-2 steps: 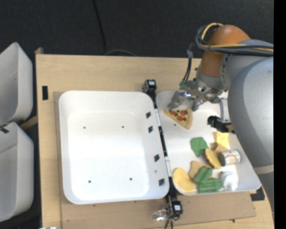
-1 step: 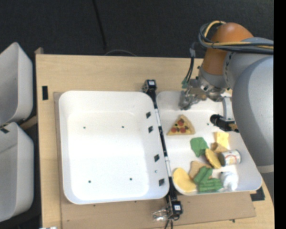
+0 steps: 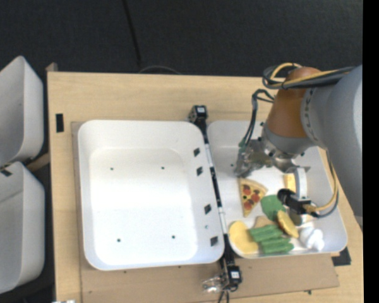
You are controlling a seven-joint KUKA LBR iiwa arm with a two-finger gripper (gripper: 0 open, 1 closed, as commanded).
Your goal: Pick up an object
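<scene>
Camera view shows the arm (image 3: 322, 115) reaching from the right over the right bin (image 3: 224, 137), its hand (image 3: 243, 165) low near the bin's left wall; whether it is wide or narrow I cannot tell. Just nearer lies a pizza slice (image 3: 251, 195), then green pieces (image 3: 270, 238) and a yellow disc (image 3: 239, 235). Left bin (image 3: 139, 194) sits beside it on the desk (image 3: 63, 93).

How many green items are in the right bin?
3: two green pieces stacked at the front edge, one darker green piece beside the pizza slice. The arm may hide others.
</scene>
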